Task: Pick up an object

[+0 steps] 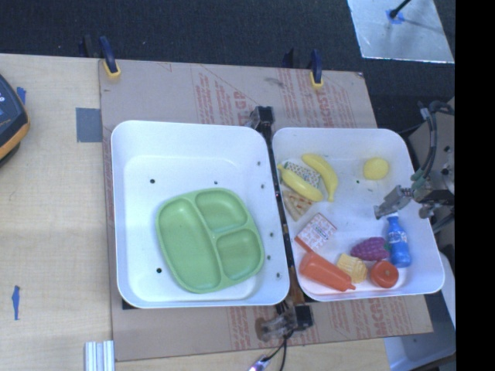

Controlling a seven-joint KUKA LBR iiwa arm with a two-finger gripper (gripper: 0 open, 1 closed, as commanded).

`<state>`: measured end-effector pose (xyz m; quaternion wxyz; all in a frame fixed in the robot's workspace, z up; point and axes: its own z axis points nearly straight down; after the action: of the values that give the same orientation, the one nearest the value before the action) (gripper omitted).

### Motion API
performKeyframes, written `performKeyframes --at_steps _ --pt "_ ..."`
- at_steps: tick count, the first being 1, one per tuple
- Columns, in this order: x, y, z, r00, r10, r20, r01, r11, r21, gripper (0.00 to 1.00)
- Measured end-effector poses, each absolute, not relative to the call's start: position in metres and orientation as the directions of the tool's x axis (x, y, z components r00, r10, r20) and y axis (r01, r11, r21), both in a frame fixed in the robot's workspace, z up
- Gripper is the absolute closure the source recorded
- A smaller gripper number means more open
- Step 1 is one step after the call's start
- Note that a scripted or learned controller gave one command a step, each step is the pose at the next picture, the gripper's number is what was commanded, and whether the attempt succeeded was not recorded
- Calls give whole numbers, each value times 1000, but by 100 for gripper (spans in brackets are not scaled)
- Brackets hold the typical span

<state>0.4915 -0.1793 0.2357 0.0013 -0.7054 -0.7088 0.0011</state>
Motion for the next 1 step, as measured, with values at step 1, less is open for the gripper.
performKeyframes --at_steps 1 --pt "563 -127 103 -7 1000 1 1000 7 -8 0"
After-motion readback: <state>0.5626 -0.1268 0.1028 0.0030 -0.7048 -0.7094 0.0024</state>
